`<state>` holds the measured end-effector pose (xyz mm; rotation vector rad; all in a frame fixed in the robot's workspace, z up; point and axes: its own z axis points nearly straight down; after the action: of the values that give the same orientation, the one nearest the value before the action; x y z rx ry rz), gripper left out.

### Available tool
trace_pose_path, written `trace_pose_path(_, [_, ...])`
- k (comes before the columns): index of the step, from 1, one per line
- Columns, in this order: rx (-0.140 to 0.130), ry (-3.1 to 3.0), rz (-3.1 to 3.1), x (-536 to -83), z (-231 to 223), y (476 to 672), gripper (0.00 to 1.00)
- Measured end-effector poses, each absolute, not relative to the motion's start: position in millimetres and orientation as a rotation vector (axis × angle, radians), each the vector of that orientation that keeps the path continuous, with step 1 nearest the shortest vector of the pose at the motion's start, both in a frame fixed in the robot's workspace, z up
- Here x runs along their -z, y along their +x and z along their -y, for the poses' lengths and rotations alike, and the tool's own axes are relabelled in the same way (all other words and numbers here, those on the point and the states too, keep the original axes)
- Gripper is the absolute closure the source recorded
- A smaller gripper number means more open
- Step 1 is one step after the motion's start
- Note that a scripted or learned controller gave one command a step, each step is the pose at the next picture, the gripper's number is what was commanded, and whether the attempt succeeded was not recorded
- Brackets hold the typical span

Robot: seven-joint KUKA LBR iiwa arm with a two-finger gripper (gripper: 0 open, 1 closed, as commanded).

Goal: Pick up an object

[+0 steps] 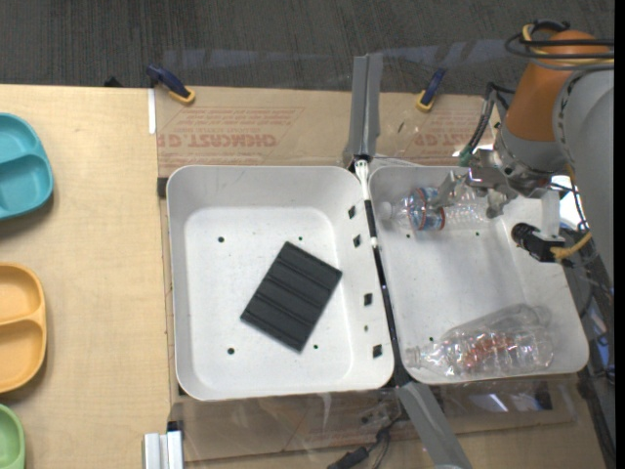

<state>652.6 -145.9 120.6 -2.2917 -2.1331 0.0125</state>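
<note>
My gripper [477,191] is low over the far end of the right bin [459,281], at the right end of a small clear plastic bottle [430,210] with a blue and red label. That bottle lies on its side along the bin's far wall. The wrist hides where gripper and bottle meet, so I cannot tell whether they touch. A larger crumpled clear bottle [488,348] with reddish contents lies along the near wall of the same bin. A black ribbed rectangular slab [291,295] lies flat and askew in the middle of the left bin [195,262].
The grey arm with its orange band [547,96] comes in over the right bin's far right corner, with a black cable [542,242] hanging beside it. Teal [21,179], orange [20,325] and green trays sit at the bench's left edge. Clamps [171,84] hold cardboard behind the bins.
</note>
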Motion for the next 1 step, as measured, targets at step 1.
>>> trace_pose_path(1, [0.007,-2.126,2.262,-118.8,175.5,662.2,0.0])
